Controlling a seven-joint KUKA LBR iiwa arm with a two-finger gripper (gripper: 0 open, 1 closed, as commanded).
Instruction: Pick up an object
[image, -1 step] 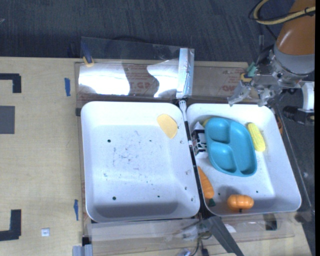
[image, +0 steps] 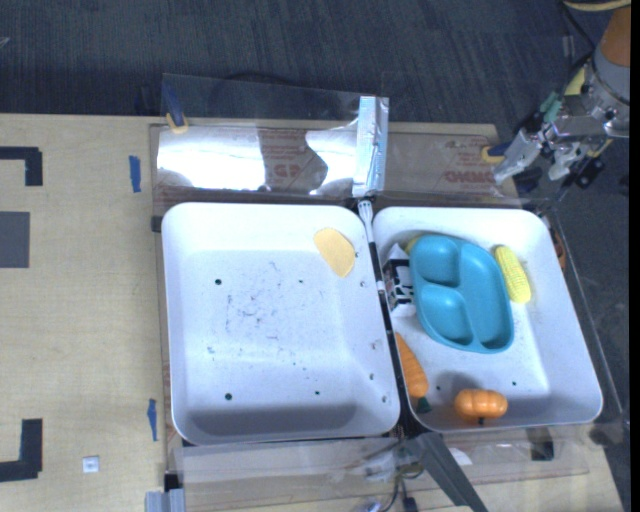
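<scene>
The end effector (image: 548, 152) hangs above the bench's (image: 70, 300) far right corner, over dark carpet (image: 300, 40); its state I cannot tell. Below it, the right bin (image: 570, 350) holds a blue divided tray (image: 460, 292), corn cob (image: 513, 273), carrot (image: 411, 368) and small pumpkin (image: 480, 403).

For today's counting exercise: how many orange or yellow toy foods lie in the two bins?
4: a yellow piece in the left bin; corn, carrot and orange pumpkin in the right bin. The blue tray may hide more.
</scene>
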